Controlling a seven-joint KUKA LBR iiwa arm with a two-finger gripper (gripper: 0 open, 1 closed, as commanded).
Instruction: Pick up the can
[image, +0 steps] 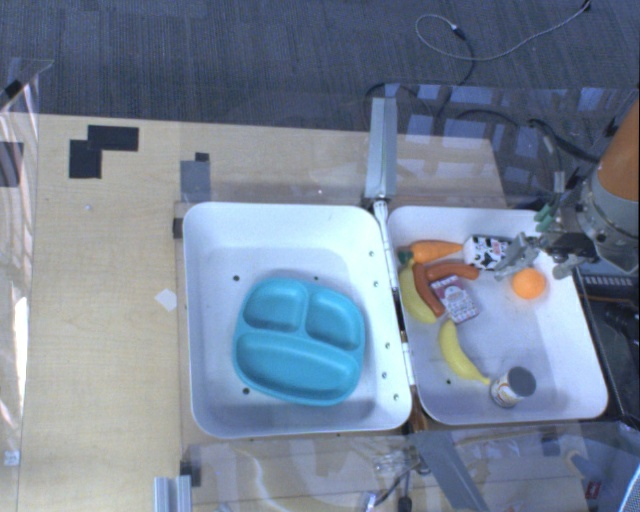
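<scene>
The can (513, 386) is small and silver with a dark round end. It rests near the front edge of the right bin (580, 345), touching the tip of a yellow banana (458, 352). My gripper (538, 262) hangs over the back of that bin, well behind the can and a little to its right. It is open, with nothing between its fingers. An orange ball (529, 285) lies just below the fingertips, and a black-and-white carton (487, 250) sits beside the left one.
The right bin's left half holds a carrot (436, 250), a red sausage (445, 276), a second banana (414, 299) and a small printed packet (459, 301). A blue divided plate (298, 340) lies in the left bin (215, 300). A metal rail (380, 150) separates the bins at the back.
</scene>
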